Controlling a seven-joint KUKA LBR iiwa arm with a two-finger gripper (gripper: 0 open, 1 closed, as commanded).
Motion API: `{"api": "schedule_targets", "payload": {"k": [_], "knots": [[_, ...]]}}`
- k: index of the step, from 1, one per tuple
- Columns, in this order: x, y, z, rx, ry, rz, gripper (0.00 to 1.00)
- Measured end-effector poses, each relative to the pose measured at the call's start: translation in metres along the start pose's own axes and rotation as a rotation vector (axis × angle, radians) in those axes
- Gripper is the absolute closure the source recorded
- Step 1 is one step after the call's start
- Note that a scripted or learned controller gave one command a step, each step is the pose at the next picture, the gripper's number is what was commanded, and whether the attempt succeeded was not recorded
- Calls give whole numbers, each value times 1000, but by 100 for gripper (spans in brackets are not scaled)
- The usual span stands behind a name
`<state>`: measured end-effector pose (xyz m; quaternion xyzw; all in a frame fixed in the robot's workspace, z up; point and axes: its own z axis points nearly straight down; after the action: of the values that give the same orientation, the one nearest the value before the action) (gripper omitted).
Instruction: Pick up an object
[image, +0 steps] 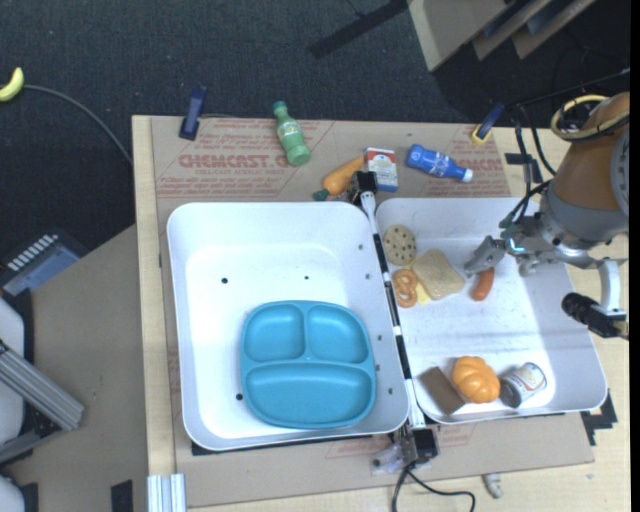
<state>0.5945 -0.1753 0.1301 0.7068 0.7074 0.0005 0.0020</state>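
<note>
Watch the crowding in the right bin (560, 310): the bread (438, 273) lies at nine o'clock of the sausage (482, 285), so a slanted approach could nudge both away. Your tool (487, 255) hovers just above the sausage; whether it is apart, I cannot tell.
</note>
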Motion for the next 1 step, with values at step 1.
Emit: {"api": "schedule_targets", "payload": {"k": [1], "knots": [[-9,16,44,0,0,0,0]]}}
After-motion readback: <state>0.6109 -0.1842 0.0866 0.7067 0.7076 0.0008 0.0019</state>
